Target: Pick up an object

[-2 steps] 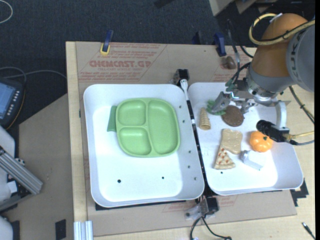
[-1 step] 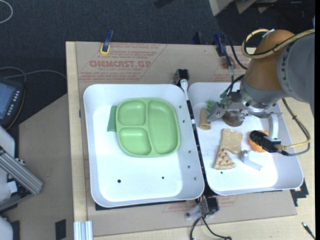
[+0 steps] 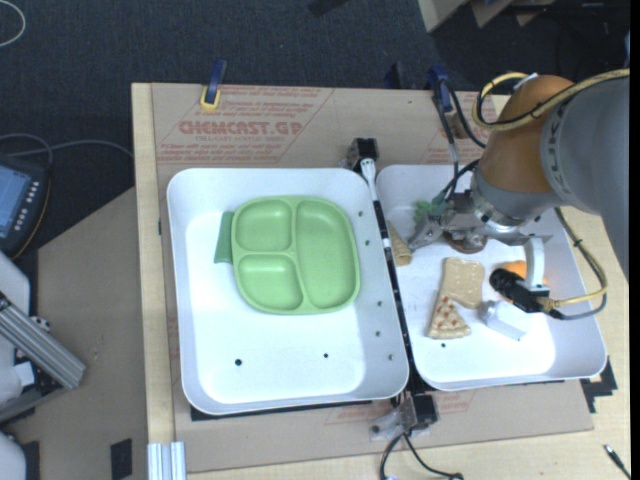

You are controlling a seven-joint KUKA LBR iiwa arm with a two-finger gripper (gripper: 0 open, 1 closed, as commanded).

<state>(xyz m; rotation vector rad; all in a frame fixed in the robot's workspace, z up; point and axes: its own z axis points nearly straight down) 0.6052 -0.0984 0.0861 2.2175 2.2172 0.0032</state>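
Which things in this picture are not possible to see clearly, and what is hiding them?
- End effector, camera view: the wrist hides its fingers; open or shut is unclear.
- Small green thing beside it: half hidden, too small to name.
- Orange thing in the right bin: partly behind a black part.
- Item at the bins' divider: too small to name.

Bright, even light from above; the picture is a little soft.
The white bins (image 3: 190,298) look almost overexposed, shadows are soft and short, the dark floor (image 3: 150,18) stays dim, and fine details are slightly blurred.
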